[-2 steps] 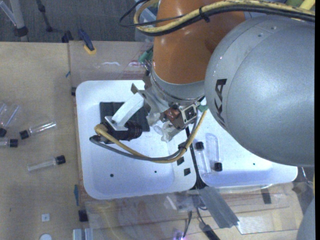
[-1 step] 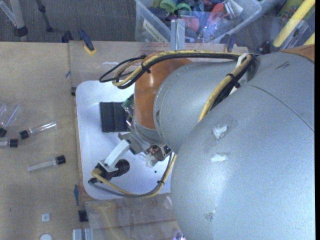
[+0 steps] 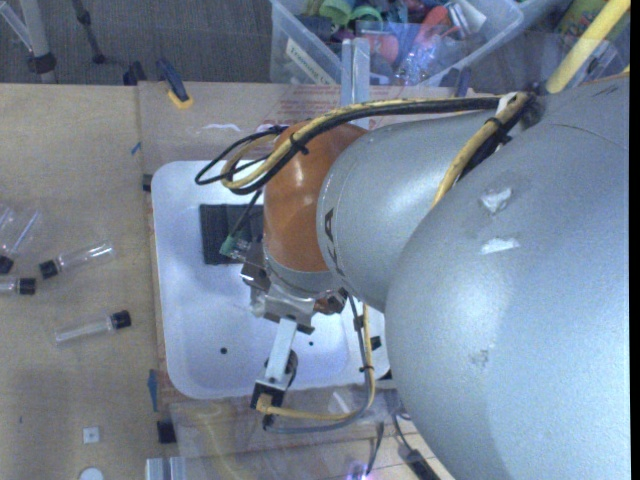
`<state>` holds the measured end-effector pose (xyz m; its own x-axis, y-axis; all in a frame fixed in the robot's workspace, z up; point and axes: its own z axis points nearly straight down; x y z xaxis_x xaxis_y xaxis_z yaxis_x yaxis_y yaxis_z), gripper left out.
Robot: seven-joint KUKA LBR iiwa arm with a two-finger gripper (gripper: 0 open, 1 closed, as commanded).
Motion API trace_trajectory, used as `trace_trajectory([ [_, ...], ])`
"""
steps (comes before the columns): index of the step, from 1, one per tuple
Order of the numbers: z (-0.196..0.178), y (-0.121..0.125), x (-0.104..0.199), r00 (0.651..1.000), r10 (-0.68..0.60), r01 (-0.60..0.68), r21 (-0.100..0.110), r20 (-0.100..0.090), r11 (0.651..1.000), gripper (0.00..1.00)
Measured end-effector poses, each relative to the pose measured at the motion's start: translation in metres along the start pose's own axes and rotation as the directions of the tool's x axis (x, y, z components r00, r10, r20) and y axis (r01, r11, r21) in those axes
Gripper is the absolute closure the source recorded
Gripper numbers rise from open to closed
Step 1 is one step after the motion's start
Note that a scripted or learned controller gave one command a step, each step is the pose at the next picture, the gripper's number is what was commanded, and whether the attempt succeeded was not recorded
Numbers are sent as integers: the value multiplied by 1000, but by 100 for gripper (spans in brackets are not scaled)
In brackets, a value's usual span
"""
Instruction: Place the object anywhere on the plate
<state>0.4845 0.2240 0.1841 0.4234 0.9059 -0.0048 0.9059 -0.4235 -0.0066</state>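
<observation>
My grey arm with its orange band (image 3: 300, 208) reaches in from the right and covers most of the white bin (image 3: 185, 298). The gripper (image 3: 285, 313) hangs below the wrist over the middle of the bin, and the wrist hides how it stands. A flat black square thing (image 3: 222, 233) lies in the back left part of the bin, partly under the orange band. I cannot tell whether it is the plate or the object. Two tiny dark specks (image 3: 222, 349) dot the bin floor.
A clear tub of colourful items (image 3: 390, 18) stands behind the bin. Several clear tubes with black caps (image 3: 90, 326) lie on the wooden bench to the left. A blue clip (image 3: 178, 93) sits at the back left. The arm hides everything to the right.
</observation>
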Motion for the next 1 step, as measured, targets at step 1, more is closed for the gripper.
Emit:
trace_trajectory([
  [1,88,78,33,968,251,-251,-3,-3,968,100],
])
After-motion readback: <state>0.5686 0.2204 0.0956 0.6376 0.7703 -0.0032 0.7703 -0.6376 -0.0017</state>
